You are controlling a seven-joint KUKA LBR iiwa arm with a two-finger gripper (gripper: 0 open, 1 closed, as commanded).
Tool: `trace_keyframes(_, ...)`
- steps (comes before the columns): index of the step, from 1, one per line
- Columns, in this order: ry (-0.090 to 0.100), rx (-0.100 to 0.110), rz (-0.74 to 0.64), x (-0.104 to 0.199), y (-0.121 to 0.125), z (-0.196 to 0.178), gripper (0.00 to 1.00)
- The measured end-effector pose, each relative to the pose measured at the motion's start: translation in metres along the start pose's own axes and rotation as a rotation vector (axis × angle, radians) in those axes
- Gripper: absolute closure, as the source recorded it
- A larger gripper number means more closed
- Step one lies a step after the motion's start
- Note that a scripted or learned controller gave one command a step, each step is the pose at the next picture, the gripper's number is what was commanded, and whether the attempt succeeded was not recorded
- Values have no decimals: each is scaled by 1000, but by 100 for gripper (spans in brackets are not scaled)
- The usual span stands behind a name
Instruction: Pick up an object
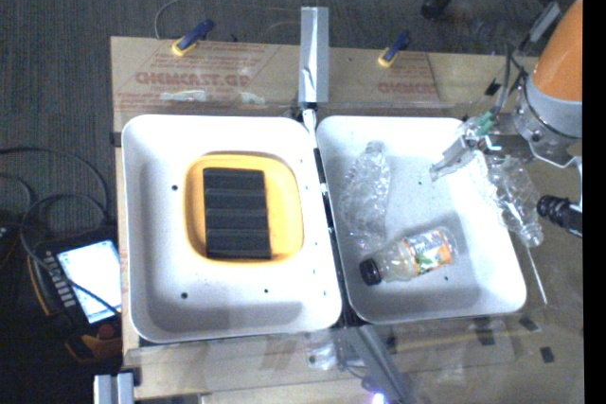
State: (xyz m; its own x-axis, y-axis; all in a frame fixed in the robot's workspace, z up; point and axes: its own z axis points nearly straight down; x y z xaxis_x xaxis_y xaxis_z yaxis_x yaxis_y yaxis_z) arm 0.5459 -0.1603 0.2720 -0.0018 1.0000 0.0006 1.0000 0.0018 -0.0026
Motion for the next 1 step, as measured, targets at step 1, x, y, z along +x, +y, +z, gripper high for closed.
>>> trace_keyframes(1, 1, 1, -70, -12, -30, 109, 0)
